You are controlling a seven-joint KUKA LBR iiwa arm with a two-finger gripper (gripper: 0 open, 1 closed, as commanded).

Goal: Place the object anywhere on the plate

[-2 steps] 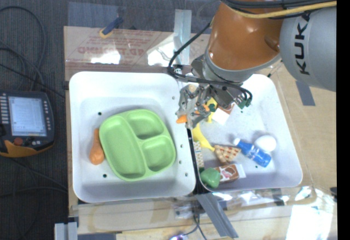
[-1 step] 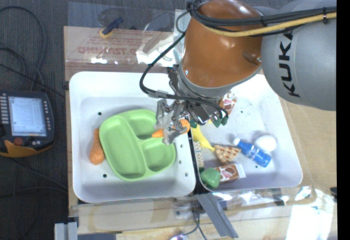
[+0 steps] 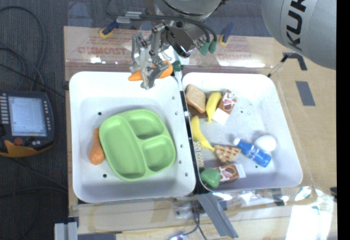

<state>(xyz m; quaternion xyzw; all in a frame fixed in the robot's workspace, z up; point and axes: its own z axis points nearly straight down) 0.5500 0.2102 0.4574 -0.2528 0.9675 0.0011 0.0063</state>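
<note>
Two shallow white bins sit side by side on a counter, seen from above at a slant. The left bin holds a green plate with three compartments, lying near the bin's middle, and an orange sausage-shaped piece touching the plate's left edge. The right bin holds a clutter of toy foods: a bread slice, two bananas, a small wrapped cake, a pizza wedge, a blue bottle, a white ball and a green round piece. The grey arm with an orange band reaches in from the right. Its tool hangs above the far rim of the left bin, fingers pinching an orange carrot, well apart from the plate.
</note>
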